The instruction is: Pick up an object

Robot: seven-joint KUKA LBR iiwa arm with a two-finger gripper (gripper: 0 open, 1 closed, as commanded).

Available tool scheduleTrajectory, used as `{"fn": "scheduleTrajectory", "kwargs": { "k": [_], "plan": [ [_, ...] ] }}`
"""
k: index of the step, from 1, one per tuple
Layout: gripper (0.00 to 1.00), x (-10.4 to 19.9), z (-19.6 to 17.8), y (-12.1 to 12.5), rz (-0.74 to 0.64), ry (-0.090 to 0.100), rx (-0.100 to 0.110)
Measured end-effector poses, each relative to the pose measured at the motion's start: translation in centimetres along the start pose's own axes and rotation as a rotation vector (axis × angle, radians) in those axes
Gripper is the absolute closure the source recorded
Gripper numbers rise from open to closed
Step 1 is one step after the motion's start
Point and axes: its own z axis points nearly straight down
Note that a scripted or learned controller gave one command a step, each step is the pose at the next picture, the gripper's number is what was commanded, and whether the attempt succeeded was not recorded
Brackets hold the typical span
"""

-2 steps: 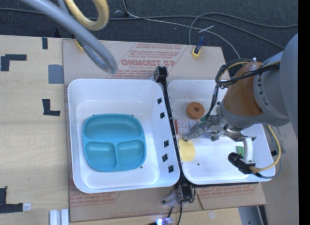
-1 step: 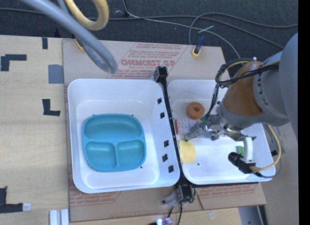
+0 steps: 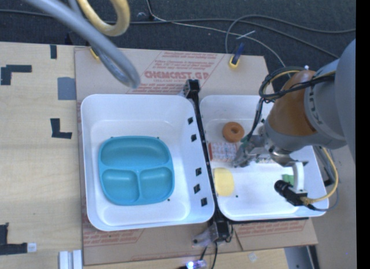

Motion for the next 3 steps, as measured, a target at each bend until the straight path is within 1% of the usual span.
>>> {"fn": "scheduleTrajectory", "kwargs": {
  "k": [1, 2, 3],
  "plan": [
    [1.00, -0.5, -4.9, -0.8, 0.002, 0.002, 0.002],
    [1.00, 0.5, -10.2, -1.1, 0.000, 0.002, 0.001],
    [1.00, 0.5, -11.3, -1.0, 0.000, 0.003, 0.003]
  ]
}}
